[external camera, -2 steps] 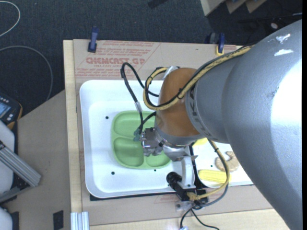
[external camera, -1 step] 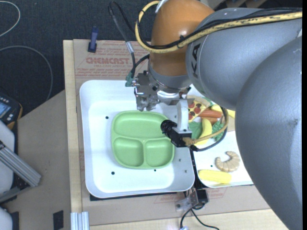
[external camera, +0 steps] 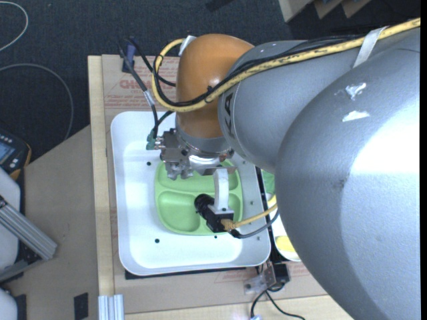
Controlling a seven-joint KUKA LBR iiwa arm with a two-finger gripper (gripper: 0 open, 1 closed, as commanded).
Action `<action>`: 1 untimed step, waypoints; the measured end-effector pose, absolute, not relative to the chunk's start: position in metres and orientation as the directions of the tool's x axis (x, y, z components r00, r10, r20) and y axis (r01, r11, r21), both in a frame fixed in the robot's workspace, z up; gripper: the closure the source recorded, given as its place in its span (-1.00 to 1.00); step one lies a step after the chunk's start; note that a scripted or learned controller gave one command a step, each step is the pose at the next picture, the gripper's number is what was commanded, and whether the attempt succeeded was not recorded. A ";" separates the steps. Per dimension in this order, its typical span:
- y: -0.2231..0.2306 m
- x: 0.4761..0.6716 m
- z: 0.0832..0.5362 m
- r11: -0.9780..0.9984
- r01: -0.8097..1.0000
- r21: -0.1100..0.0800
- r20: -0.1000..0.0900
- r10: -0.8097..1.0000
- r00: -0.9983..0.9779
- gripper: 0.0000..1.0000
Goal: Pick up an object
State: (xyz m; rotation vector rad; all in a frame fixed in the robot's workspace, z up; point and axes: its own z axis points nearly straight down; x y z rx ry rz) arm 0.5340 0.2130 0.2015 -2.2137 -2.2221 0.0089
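Green plastic tray [external camera: 175, 209], judged light, stiff and slick, is seen in the left bin [external camera: 133, 205] beneath the gripper [external camera: 180, 169]; its raised rim is favoured for grasping. Gripper state cannot be told.

Pale green divided tray [external camera: 175, 209], lying flat in left white bin [external camera: 133, 199]

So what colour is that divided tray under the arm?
The tray is light green; camera view.
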 end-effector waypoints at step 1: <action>0.225 0.566 0.381 0.003 1.000 0.021 0.008 1.000 -0.003 1.00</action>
